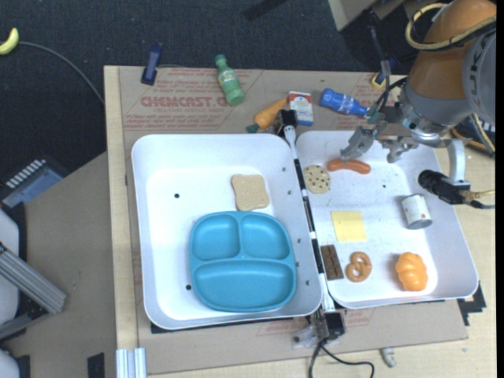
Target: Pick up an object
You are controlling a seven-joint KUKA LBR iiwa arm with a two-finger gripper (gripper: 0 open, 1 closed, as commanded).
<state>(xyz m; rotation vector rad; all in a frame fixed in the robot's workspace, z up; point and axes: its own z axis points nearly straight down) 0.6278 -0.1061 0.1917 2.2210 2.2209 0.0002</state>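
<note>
One arm [441, 69] low over right bin [441, 235], jaws spread above sausage [349, 165].

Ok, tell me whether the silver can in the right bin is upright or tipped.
Tipped: the silver can lies on its side on the right bin floor.

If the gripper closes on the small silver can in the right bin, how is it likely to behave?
The can lies on its side on the bin floor, so a nudge would probably roll it. Its surface looks smooth and shiny, so the fingers might slip. It looks small and toy-like, so likely light and stiff.
</note>
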